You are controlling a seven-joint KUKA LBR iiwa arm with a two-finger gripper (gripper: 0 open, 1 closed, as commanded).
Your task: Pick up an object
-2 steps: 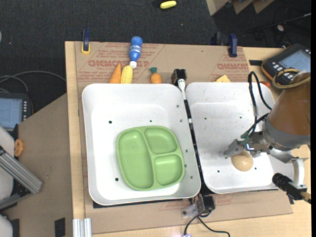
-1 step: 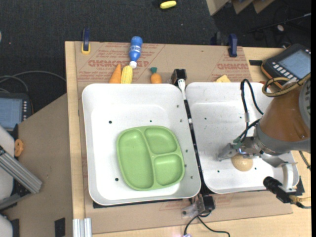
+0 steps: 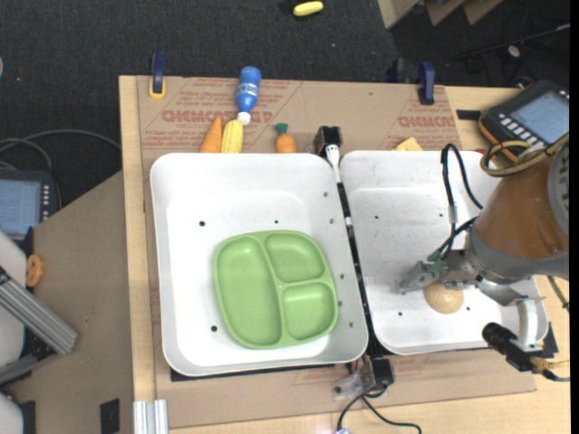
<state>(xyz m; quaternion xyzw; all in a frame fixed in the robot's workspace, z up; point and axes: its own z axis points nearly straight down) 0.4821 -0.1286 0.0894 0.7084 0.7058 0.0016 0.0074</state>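
Tan rounded obj (image 3: 444,297) sits in right bin (image 3: 398,242), near front-right, touching/just under gripper (image 3: 432,278) tip. No clear long axis. Jaw state: can't tell, arm hides it; grip unconfirmed. Green tray (image 3: 274,287) in left bin (image 3: 181,242), well apart.

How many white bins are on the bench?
2. The left bin holds a green divided plate. The right bin sits beside it, with a tan round object by the gripper.

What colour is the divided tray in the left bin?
Light green, plain. The divided tray shows clearly in the camera view, inside the left bin.
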